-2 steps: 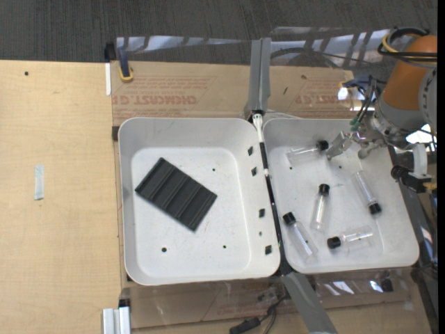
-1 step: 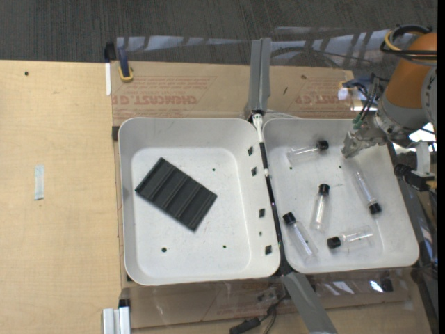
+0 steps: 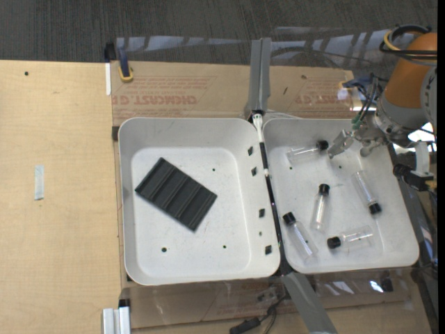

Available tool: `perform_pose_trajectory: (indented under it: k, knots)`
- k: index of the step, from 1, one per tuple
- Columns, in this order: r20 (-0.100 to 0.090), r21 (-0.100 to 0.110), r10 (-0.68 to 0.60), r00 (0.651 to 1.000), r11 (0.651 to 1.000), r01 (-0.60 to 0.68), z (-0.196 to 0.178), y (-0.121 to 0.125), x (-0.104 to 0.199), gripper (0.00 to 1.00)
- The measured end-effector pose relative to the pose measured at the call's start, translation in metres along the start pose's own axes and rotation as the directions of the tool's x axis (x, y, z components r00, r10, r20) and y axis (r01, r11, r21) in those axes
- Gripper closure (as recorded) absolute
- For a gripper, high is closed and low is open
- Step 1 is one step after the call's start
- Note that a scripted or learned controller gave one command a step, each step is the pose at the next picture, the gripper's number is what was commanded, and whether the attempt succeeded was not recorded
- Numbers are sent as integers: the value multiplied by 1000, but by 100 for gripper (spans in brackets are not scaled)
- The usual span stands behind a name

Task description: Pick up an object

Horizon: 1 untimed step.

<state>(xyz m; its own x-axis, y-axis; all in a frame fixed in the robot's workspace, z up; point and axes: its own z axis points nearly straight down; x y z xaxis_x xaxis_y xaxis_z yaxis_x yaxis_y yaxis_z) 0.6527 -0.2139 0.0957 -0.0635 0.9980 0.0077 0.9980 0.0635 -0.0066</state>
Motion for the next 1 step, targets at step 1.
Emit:
perform_pose_trajectory:
  k: [1]
  knots:
    - [0, 2, -11, 1000, 1000, 11, 6, 6, 4, 0]
